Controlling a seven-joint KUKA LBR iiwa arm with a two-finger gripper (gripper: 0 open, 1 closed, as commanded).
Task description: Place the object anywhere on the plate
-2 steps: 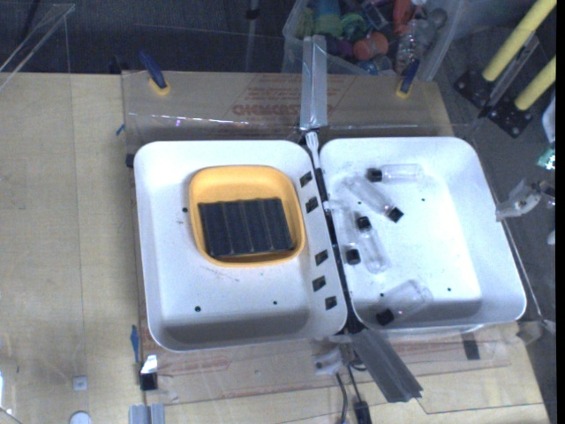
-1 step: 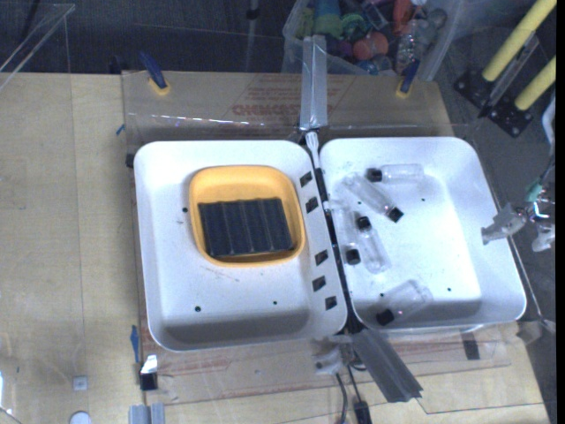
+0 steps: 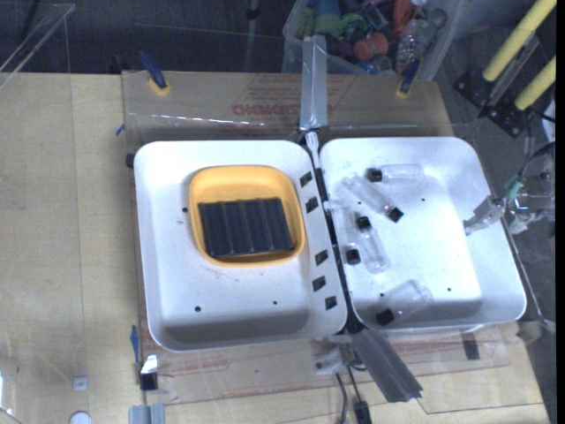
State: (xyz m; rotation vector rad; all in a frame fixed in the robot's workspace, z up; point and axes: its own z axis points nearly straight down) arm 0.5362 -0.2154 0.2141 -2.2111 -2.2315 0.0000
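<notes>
Far to the claw's left in the camera view, across both bins, the left white bin [image 3: 159,237] holds a yellow plate [image 3: 243,177], and a dark ridged rectangular block [image 3: 245,226] lies flat on the middle of that plate. Nearer the claw, the right white bin [image 3: 441,237] holds several clear small bottles with black caps [image 3: 371,250], scattered on its far half. The claw [image 3: 494,212] sits at that bin's right rim, with nothing visibly in it; whether it is spread or pressed together I cannot tell.
</notes>
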